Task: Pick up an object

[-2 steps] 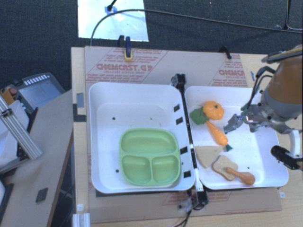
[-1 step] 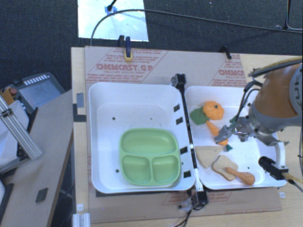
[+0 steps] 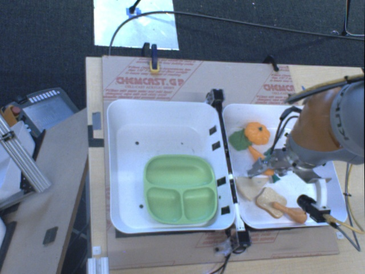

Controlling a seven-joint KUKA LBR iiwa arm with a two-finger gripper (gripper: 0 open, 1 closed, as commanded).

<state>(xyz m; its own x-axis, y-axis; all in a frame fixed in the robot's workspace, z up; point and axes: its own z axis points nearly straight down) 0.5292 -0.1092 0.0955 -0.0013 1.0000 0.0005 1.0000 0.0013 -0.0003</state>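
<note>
The arm's jaws hang low in the right bin, near the orange toy and toast slice, likely choosing a pick, though whether they are apart I cannot tell.

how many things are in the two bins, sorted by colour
green: 2, divided plate and leafy piece
orange: 2, round fruit and carrot
tan: 2, bread slice and flat slice
total: 6; things under the gripper uncounted
</note>
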